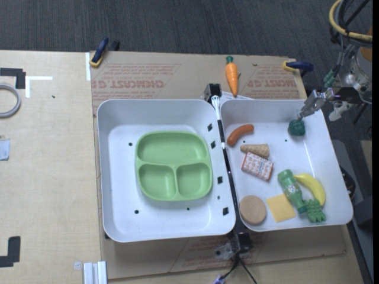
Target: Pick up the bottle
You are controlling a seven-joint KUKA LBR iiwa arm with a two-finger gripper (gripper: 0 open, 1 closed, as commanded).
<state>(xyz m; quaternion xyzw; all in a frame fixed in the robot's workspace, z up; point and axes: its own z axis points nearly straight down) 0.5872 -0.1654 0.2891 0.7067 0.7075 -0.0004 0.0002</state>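
Note:
The bottle point(290, 186) is small and green with a pale label. It lies on its side in the right bin point(331, 158), toward the front right, with its cap end pointing to the front. A yellow banana point(314, 187) rests against its right side. My gripper point(308, 108) hangs over the bin's far right corner, just above a dark green broccoli piece point(296, 128). It is well behind the bottle and apart from it, with nothing seen in its grasp.
The right bin also holds a sausage point(240, 134), a cone point(255, 151), a red-and-white box point(257, 168), a round cookie point(253, 209), a cheese slice point(280, 208) and a leafy green piece point(317, 212). A green divided plate point(174, 165) lies in the left bin. A carrot point(231, 74) lies behind the bins.

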